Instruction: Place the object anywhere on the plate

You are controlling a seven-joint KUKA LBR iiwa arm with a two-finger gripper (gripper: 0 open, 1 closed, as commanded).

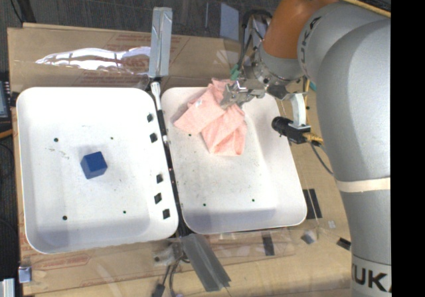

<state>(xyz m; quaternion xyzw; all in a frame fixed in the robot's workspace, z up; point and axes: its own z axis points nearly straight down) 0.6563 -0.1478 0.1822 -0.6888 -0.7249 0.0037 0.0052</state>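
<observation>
A crumpled pink cloth (216,123) lies in the back half of the right bin (265,202). My gripper (234,96) is at the cloth's upper right part, reaching in from the right. Its fingers are shut on a pinch of the fabric, and the folds run toward that spot. The rest of the cloth spreads left and forward on the bin floor. A small blue cube (93,164) sits in the middle of the left bin (40,222), far from the gripper.
A black divider with clips (161,156) runs between the two bins. The grey arm (345,90) fills the right side of the view, with a black cable fitting (292,128) over the right bin's right rim. Cardboard (86,50) lies behind the bins.
</observation>
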